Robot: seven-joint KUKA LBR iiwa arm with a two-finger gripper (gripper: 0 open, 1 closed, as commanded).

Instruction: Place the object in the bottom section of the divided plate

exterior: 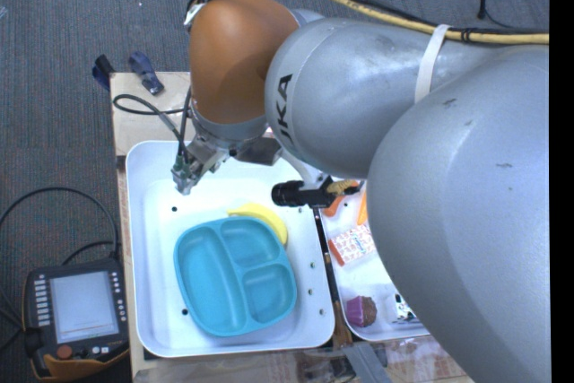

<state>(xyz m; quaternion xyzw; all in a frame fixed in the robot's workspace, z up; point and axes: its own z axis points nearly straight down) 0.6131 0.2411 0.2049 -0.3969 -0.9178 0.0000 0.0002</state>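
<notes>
A blue divided plate point(235, 275) with three sections lies in the left white bin point(148, 282), towards its front. A yellow object point(267, 219) rests against the plate's far right rim, partly hidden behind it. My gripper point(186, 174) hangs over the bin's far left corner, up and to the left of the plate and well apart from the yellow object. It is small in the view and I see nothing clearly held in it. The grey arm with its orange band covers the bin's far edge.
The right bin point(357, 334) holds an orange item point(334, 204), a white and red packet point(352, 245), a purple object point(361, 310) and a small white and black thing point(402, 310). A teach pendant point(81, 309) sits on the floor at left.
</notes>
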